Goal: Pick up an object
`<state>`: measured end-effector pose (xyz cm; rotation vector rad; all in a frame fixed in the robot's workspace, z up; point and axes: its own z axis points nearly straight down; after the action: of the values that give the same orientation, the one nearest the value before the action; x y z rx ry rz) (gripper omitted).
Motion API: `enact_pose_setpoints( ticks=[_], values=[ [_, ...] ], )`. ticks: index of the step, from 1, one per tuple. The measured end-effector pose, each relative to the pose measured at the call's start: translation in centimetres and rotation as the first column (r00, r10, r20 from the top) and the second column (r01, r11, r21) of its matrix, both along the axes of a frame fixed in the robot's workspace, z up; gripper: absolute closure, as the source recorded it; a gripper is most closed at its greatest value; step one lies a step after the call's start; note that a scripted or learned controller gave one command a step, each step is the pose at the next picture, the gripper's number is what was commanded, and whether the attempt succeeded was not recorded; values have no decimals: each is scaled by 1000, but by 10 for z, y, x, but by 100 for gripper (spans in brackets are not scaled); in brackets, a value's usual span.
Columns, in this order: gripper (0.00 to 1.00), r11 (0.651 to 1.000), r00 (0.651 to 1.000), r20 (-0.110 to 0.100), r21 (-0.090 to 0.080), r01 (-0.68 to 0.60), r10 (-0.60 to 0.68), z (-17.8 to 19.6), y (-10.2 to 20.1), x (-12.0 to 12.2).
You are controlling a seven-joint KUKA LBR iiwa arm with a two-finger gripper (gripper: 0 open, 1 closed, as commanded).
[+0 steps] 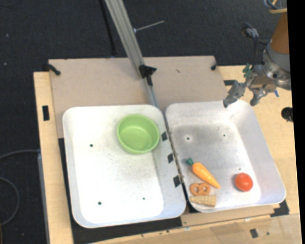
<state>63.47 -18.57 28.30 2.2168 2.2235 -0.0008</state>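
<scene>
**Gripper parked over the right bin's back corner, nothing in it**

So here's the scene. Two white bins sit side by side on the bench. The left bin (83, 164) has a green bowl (138, 134) sitting upright near its back right part, close to the divide between the bins. The right bin (220, 135) has the small stuff, all bunched along its front edge: a toy carrot (204, 174) with a little green top, lying at a slant with the green end pointing toward the back left; a pretzel (200, 188) just in front of it; a tan cracker-looking piece (204, 200) touching the pretzel, right against the front rim; and a red tomato (243, 182) off to the right, apart from the other three.

The gripper (242, 96) is up above the back right corner of the right bin, well away from all the food items. Its two fingers (231, 97) are spread apart with nothing between them.

A slanted metal pole (127, 35) runs down from the top to the gap between the bins.
</scene>
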Motion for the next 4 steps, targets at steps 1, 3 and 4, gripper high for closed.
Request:
enact_pose_setpoints(
  ticks=[1, 3, 4],
  values=[
    [0, 1000, 1000, 0, -1, -1, 1, 0, 0, 0],
    [0, 1000, 1000, -6, 0, 4, -4, -123, -7, -8],
    [0, 1000, 1000, -4, 0, 5, -5, -176, -8, -9]
  ],
)
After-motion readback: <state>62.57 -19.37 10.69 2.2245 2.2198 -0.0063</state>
